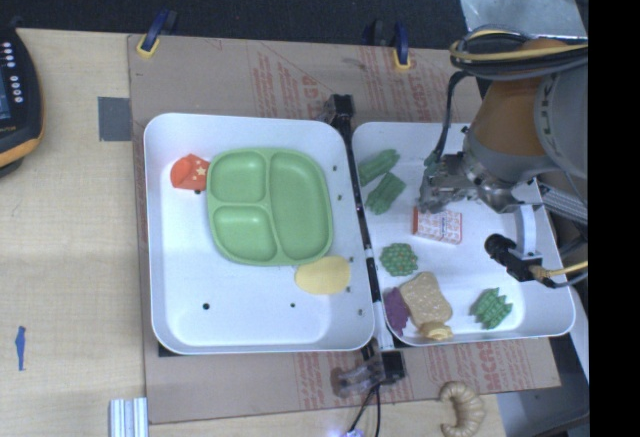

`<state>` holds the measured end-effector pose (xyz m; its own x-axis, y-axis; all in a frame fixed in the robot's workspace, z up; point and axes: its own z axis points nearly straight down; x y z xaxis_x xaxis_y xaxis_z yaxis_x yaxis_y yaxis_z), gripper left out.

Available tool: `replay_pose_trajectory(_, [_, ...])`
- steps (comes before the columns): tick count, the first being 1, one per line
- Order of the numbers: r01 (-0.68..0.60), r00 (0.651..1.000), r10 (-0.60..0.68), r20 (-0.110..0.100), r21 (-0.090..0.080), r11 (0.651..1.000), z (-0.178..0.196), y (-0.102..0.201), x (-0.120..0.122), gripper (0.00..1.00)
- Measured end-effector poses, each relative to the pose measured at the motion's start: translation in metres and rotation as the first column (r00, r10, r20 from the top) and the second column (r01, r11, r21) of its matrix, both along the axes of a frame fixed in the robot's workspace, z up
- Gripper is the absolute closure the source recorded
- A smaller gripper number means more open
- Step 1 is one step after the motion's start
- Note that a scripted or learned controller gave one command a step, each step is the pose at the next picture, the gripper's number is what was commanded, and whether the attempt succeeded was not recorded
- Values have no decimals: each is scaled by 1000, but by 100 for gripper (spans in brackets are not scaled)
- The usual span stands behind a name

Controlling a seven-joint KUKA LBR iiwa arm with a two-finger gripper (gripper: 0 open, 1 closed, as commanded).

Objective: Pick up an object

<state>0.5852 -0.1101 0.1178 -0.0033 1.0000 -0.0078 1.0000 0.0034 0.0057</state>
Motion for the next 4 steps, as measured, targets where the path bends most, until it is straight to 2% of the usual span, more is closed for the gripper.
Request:
replay_pose_trajectory(1, [-1, 1000, 1, -1, 0, 1000, -1, 0, 0, 0])
replay_pose_trajectory(2, [1, 1000, -1, 2, 1, 1000, -22, 5, -7, 0])
replay_pose_trajectory(3, [4, 1000, -4, 5, -1, 1000, -8, 2, -5, 100])
replay_pose_trajectory(4, [3, 1000, -3, 3, -1, 1000, -9, 2, -6, 0])
